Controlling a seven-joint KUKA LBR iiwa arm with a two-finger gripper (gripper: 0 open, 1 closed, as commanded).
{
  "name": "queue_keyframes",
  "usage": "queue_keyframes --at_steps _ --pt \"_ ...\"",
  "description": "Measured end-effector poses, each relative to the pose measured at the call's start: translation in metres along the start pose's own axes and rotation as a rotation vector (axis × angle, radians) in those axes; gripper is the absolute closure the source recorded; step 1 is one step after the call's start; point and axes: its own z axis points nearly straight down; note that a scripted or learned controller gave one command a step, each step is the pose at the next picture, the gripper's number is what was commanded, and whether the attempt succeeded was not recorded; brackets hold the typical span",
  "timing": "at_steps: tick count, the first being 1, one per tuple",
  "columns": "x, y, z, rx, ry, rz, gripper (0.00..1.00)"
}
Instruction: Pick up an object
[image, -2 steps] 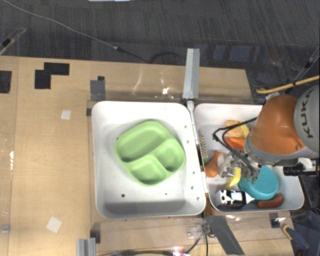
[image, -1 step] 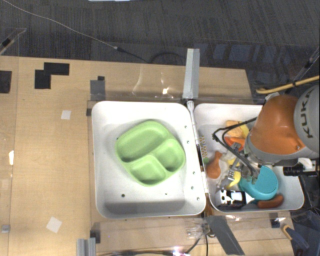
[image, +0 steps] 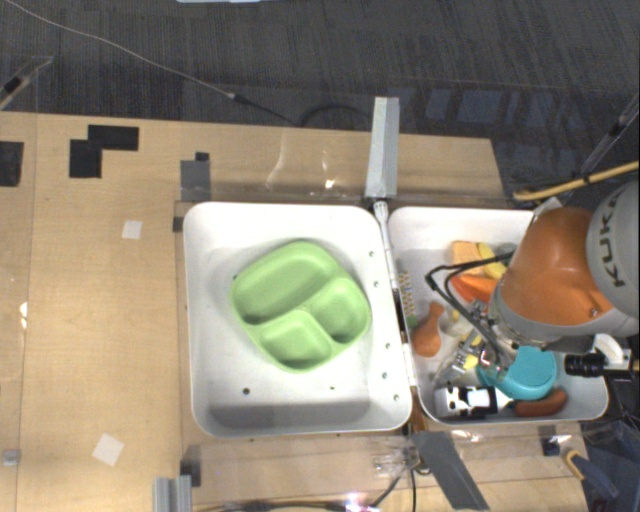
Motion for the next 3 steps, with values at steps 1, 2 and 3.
queue_keyframes --at_steps 1,2,3 --pt "-0.068 0.032 0.005 0.004 0.011 -0.014 0.0" --pt "-0.069 0.043 0.005 0.007 0.014 0.211 0.0" --pt "-0.041 0.022 0.003 0.004 0.01 0.066 0.0"
